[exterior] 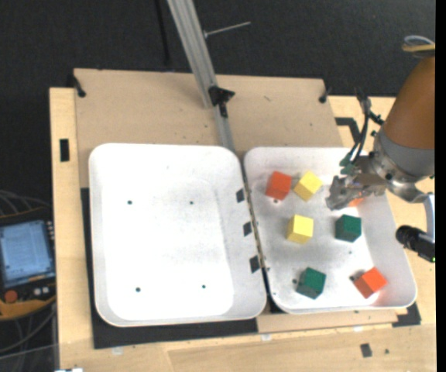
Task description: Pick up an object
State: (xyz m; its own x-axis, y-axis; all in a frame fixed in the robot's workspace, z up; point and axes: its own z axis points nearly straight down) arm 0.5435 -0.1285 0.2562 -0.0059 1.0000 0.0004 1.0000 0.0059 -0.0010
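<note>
pincer [342, 198] sits low over the right bin [385, 297], in its far-right part, arm [413, 115] reaching in from the right. cannot tell how the pincer is set, it is a grey blur from this slanted view. a bit of orange shows right against its tip on the right side, probably another cube partly hidden under it, so that looks like the target, but nothing is clearly pinched.

all loose blocks are in the right bin: orange cube [279, 185] far left, yellow cube [309, 186] just beside it to the right, second yellow cube [301, 229] nearer and central, green cube [348, 228] right of that and just near of the pincer, second green cube [311, 283] near edge, second orange cube [369, 282] near right corner. they are scattered apart, likely so a top-down grab can fit around one without bumping neighbours.

left bin [107, 231] lies side by side with the right one on the surface [285, 99], rims touching in the middle, likely the drop spot.

judgement: approach or grasp stage, pick not yet confirmed. risk: green cube and far yellow cube are near the pincer and could get nudged. a tablet-like pendant [18, 250] sits off the surface at far left, unrelated.
</note>
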